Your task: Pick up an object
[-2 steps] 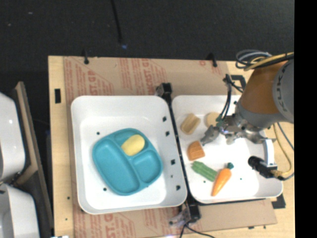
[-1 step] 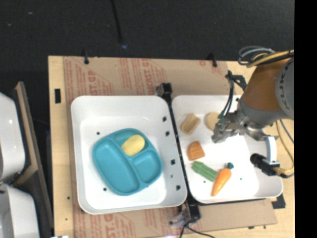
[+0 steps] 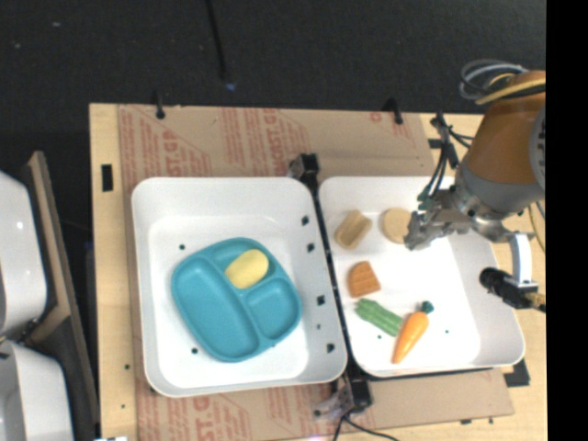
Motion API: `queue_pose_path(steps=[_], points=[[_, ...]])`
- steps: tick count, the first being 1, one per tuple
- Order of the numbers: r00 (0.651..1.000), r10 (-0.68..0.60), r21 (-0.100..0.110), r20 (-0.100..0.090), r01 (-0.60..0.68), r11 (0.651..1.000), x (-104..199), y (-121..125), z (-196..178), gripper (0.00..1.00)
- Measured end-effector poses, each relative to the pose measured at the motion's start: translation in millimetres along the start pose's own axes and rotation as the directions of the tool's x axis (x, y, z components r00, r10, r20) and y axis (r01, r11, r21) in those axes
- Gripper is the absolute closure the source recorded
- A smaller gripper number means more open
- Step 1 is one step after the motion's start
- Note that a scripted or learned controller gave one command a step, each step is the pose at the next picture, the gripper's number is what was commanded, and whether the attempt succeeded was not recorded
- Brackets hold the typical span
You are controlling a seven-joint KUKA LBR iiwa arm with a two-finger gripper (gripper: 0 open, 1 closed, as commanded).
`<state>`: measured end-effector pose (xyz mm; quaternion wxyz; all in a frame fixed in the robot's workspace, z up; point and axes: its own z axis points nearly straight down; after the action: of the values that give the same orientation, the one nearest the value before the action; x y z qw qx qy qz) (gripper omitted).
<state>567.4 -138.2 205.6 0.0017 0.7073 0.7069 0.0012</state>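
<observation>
The right bin holds a tan bread-like piece, a round beige piece, an orange block, a green vegetable and an orange carrot. My gripper hangs low over the right bin's back part, right beside the round beige piece and touching or nearly touching its right edge. I see nothing held between its fingers. The grey wrist and orange band rise to the right of it.
The left bin carries a blue divided tray with a yellow lemon-like object in its upper compartment. A black divider clip sits between the bins. Cables run along the arm.
</observation>
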Motion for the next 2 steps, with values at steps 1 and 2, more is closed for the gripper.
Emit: queue_pose_path(steps=[1,2], points=[[1.000,-0.001,-0.001,0.000,0.001,1.000,9.1,4.9,-54.0,1.00],[1.000,-0.001,0.003,-0.001,0.001,1.000,8.6,5.3,-62.9,1.00]])
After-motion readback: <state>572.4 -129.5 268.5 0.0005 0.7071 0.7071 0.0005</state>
